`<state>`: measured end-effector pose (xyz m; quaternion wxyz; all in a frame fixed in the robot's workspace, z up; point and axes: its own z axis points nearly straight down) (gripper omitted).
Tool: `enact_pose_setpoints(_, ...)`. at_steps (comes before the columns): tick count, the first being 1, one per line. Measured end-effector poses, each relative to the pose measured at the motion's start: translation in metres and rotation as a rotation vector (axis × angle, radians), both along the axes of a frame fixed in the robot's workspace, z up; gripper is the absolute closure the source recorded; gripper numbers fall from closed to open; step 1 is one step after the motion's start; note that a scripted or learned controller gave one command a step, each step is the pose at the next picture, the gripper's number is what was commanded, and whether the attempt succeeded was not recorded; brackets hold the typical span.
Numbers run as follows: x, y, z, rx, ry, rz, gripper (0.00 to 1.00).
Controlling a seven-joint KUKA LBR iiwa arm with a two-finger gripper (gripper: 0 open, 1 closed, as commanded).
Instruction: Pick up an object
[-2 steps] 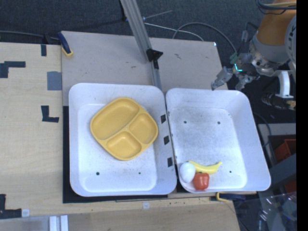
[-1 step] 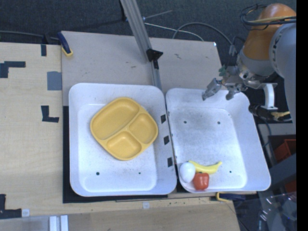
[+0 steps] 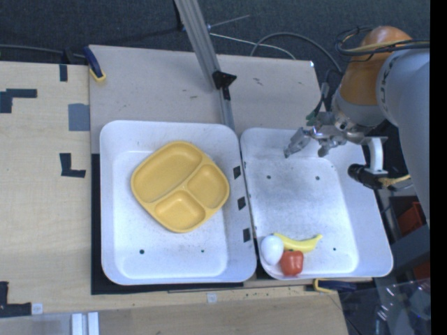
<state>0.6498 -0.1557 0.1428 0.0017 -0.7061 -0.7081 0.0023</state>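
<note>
My gripper [image 3: 306, 150] hangs over the far edge of the right bin [image 3: 307, 201], its two fingers spread open with nothing between them. At the near edge of that bin lie three small things close together: a yellow banana [image 3: 302, 242], a white egg-shaped object [image 3: 271, 250] and a red pepper-like object [image 3: 292, 262]. They sit well below the gripper in the view, apart from it.
A yellow three-compartment plate [image 3: 179, 185] lies in the left bin [image 3: 122, 257]. A slanted metal pole [image 3: 201, 37] crosses the bench at the back. The grey arm with its orange band [image 3: 370, 68] reaches in from the right.
</note>
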Motion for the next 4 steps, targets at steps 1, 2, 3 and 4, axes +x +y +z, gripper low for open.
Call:
enact_pose_setpoints(1, -0.002, 0.001, -0.055, 0.000, 0.001, 0.000, 0.00)
enact_pose_setpoints(2, 0.000, 0.002, -0.041, 0.000, -0.004, 0.002, 1.00)
enact_pose_setpoints(3, 0.006, 0.002, 0.003, 0.001, -0.009, -0.001, 1.00)
enact_pose_setpoints(4, 0.003, -0.002, 0.065, -0.001, -0.012, -0.002, 1.00)
